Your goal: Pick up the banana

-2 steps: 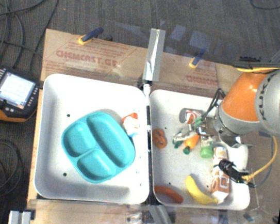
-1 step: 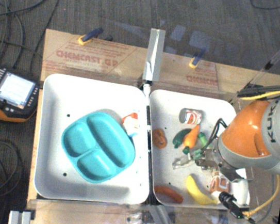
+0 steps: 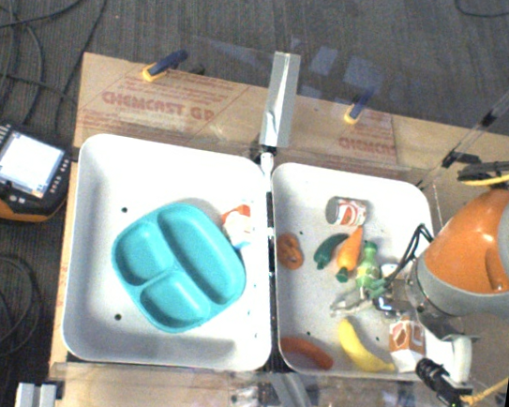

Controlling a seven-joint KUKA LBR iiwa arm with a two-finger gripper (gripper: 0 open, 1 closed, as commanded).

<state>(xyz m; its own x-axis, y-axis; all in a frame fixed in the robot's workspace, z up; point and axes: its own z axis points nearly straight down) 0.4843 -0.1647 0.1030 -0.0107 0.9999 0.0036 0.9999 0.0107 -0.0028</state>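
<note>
The banana point(image 3: 361, 348) lies unlifted near the front edge of the right bin point(image 3: 309, 253), just below the gripper point(image 3: 361, 297), whose grip state I cannot tell, so the pickup remains undone.

A teal tray point(image 3: 180, 265) with three compartments lies tilted in the left bin point(image 3: 87, 249), well left of the end effector, a small orange-and-white toy point(image 3: 238, 225) touching its upper right edge. In the right bin point(image 3: 316, 202), a can point(image 3: 347, 212) lies up and left of it, a carrot point(image 3: 350, 247) and green pepper point(image 3: 328, 249) nearer. A pretzel point(image 3: 289, 250) sits further left, a sausage point(image 3: 307, 352) below-left. A pendant point(image 3: 15, 172) rests on the floor far left.
</note>
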